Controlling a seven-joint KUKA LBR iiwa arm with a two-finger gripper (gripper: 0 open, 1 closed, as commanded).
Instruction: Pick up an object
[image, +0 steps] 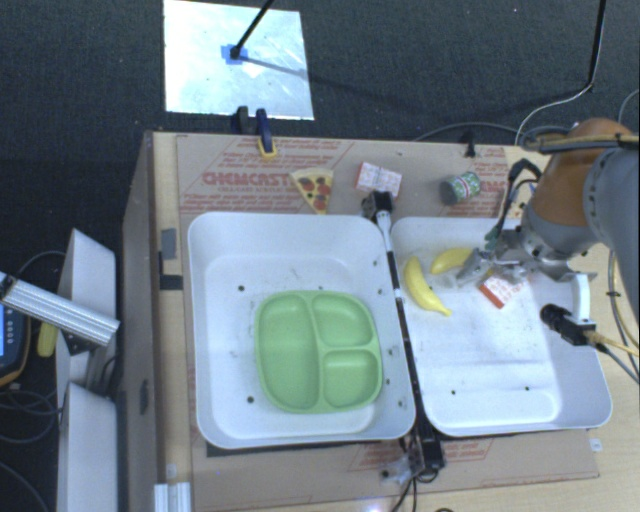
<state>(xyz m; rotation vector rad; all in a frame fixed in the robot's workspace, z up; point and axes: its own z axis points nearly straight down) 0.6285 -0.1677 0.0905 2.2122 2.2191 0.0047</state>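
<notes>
Brown board (250, 180) with red "CHEMCAST" lettering

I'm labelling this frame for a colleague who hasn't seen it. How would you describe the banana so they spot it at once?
Start at the right-hand shallow white bin. Along its left wall, near the far end, lies the curved yellow banana. A smaller, stubbier yellow piece sits just beyond it and a red-and-white packet to its right; the banana is the long, crescent-shaped one.

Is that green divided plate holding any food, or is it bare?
Bare. The green divided plate lies flat in the left bin, and all three compartments show only plain green surface.
</notes>
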